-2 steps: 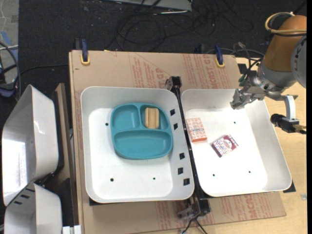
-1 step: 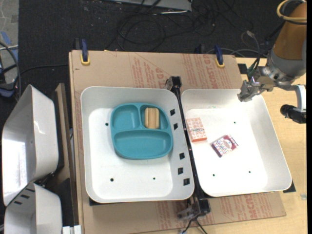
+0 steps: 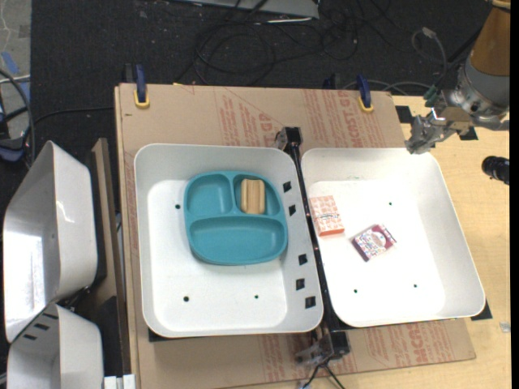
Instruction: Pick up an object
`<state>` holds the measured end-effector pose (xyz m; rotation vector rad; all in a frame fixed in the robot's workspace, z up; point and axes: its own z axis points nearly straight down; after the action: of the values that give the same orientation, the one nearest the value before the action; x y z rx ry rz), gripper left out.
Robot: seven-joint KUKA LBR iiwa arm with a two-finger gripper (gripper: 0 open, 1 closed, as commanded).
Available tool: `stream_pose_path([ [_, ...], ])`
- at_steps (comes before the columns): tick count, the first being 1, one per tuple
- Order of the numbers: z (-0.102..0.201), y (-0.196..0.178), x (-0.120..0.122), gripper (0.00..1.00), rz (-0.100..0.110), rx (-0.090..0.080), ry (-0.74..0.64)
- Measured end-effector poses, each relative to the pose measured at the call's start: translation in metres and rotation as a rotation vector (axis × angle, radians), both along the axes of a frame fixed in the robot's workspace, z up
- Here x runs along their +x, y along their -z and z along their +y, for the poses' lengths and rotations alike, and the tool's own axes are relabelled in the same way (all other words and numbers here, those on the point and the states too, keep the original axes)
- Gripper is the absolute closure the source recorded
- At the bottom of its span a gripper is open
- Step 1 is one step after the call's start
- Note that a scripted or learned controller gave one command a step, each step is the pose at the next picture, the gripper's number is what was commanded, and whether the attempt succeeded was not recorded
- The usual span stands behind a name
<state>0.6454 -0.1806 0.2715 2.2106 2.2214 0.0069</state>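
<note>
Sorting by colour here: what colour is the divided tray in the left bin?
Teal, seen clearly in the camera view: divided tray.

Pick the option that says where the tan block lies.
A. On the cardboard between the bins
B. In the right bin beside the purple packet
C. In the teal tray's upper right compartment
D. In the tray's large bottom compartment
C: the tan block sits in the small upper right compartment of the teal tray, in the left bin.
</note>
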Motion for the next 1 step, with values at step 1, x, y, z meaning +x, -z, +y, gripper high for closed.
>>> stream_pose_path([
  [1,0.0460,-0.0015,-0.0053,1.00,0.007,0.004,-0.003],
])
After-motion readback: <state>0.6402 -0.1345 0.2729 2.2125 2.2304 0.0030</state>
